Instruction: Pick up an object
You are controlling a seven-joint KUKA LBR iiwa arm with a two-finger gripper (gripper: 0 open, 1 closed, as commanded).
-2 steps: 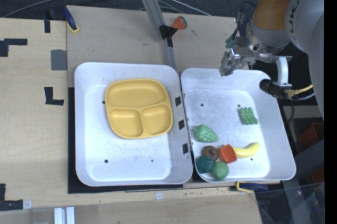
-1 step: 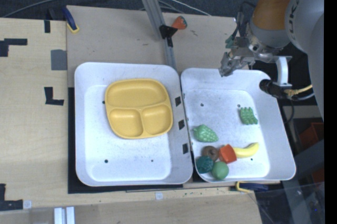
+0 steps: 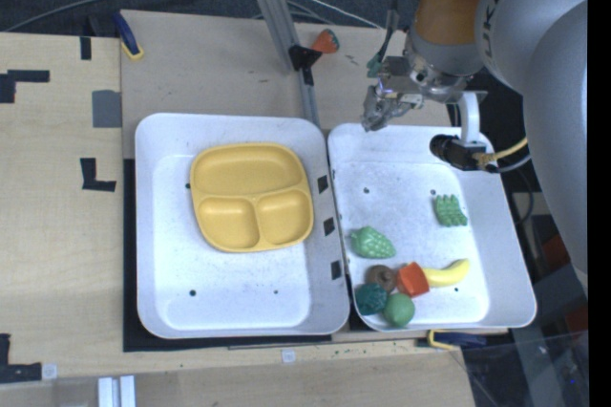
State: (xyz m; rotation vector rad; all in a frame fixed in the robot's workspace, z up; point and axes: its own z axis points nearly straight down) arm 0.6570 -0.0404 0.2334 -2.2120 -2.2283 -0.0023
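A yellow divided plate [image 3: 252, 196] lies in one white bin [image 3: 158, 233]; a yellow banana [image 3: 447, 273] in the other.

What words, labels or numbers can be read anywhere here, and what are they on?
None can be read in full.
Dark letters on the arm, beside its orange band: cut off and blurred, unreadable.
Yellow tray, both bins and the toys: no text that I can see.
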